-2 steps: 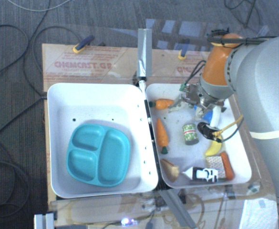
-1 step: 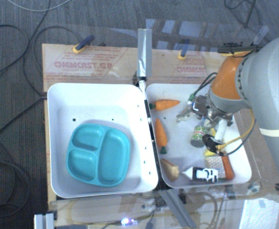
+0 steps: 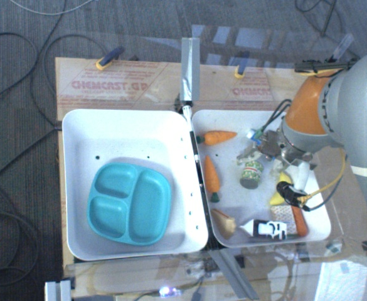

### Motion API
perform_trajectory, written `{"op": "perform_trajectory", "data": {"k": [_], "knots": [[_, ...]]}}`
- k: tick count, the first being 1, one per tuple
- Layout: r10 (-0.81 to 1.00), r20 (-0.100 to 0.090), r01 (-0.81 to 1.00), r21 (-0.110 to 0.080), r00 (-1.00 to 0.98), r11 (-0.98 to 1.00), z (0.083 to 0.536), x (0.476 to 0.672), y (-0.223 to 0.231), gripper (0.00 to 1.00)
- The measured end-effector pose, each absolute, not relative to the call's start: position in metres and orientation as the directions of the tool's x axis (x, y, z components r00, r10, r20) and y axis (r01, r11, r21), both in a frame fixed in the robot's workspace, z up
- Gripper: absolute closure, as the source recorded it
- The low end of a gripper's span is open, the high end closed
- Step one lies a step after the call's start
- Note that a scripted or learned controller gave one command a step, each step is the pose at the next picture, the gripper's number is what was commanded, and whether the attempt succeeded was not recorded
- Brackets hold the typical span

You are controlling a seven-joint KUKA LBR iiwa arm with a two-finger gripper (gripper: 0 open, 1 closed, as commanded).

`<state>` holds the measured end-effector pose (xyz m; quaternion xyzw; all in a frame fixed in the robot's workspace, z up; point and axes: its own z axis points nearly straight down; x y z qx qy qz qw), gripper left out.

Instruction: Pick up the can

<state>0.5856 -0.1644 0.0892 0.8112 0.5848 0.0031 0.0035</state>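
the can (image 3: 251,173) stands in the middle of the right bin (image 3: 324,231), a small green-and-white cylinder. the gripper (image 3: 258,147) hovers just above and beside it, reaching in from the right; whether it is apart or together cannot be told. one carrot (image 3: 219,137) lies near the bin's top edge, a second carrot (image 3: 212,175) along its left wall. a black-and-white tube (image 3: 270,229) lies at the bottom. the left bin (image 3: 76,137) holds a blue divided plate (image 3: 130,202).
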Motion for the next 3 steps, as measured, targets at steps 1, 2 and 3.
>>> {"op": "perform_trajectory", "data": {"k": [1, 2, 3], "knots": [[0.949, 0.003, 0.949, 0.009, 0.316, -0.316, 0.098, 0.586, -0.164, 1.00], [0.949, 0.003, 0.949, 0.009, 0.316, -0.316, 0.098, 0.586, -0.164, 0.00], [0.918, 0.000, 0.918, -0.004, 0.396, -0.396, 0.137, 0.557, -0.175, 0.00]]}}
